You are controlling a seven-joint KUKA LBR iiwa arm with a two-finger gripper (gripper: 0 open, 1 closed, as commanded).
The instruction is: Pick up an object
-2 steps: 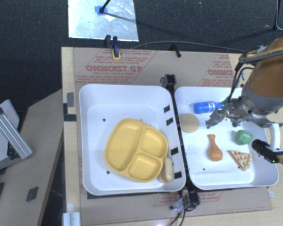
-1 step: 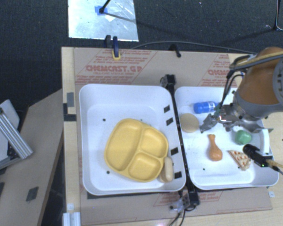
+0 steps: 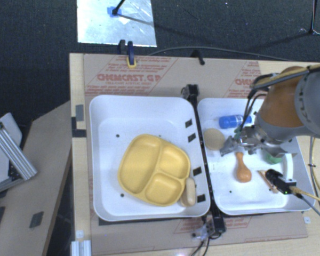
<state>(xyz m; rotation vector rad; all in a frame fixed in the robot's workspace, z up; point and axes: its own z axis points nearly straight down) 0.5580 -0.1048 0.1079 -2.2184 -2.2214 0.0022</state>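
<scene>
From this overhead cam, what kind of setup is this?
Probably a lab bench for robot grasping trials. A grey and orange arm reaches over two white bins on a board printed CHEMCAST. The bins hold test props: a yellow divided plate and a blue bottle.

Grey arm point(image 3: 313, 97), orange band point(image 3: 280, 104) above wrist, black cables, metallic gripper point(image 3: 239, 144).

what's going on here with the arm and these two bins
A grey and orange robot arm reaches in from the right over the right bin, its gripper low among a tan disc, a blue object and an orange pear-shaped piece. Nothing is visibly held. The left bin holds a yellow divided tray with a small beige piece at its edge.
</scene>
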